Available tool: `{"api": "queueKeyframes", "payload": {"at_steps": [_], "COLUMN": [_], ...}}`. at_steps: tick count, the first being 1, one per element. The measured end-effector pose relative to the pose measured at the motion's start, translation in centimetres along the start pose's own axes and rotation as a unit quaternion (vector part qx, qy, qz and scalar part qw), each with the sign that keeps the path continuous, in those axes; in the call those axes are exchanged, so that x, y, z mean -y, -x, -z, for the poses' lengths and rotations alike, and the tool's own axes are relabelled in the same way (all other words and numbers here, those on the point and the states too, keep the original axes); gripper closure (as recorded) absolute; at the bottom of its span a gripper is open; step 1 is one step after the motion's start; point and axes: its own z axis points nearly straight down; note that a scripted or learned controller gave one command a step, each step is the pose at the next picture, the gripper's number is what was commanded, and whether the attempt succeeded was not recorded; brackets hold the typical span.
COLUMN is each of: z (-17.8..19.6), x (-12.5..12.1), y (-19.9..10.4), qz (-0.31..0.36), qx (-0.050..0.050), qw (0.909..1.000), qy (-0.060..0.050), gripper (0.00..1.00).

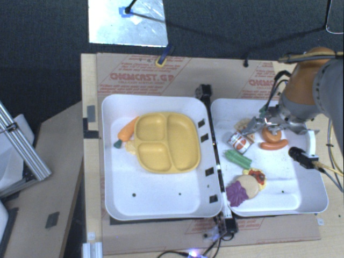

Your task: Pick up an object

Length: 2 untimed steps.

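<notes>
Jaws (267,123): low in right white bin (306,198), state unclear.
Nearby: orange toy sausage (273,144) just beside; small striped can (238,142) left.

Bench (91,160) — two white bins (161,198)

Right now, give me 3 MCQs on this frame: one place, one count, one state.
1. Where is the yellow tray?
A. left bin
B. right bin
C. on the cardboard outside the bins

2. How many compartments does the tray have?
A. two
B. three
C. five

3. How does the carrot lie?
A. inside a tray compartment
B. on the bin floor against the tray's left edge
C. in the right bin

Answers:
1 A, the tray sits in the left bin.
2 B, two ridges split it into three wells.
3 B, the carrot rests outside the tray rim, beside its upper left corner.
</notes>
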Motion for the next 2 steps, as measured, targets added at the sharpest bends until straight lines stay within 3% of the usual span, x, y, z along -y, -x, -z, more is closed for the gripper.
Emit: {"api": "queueKeyframes", "payload": {"at_steps": [1, 2], "z": [1.7, 8.0], "x": [-0.3, -0.3], "y": [0.1, 0.7], "qz": [0.001, 0.0], "qx": [0.002, 0.002], "qw": [1.0, 1.0], "qy": [0.005, 0.001], "gripper": [1.0, 1.0]}}
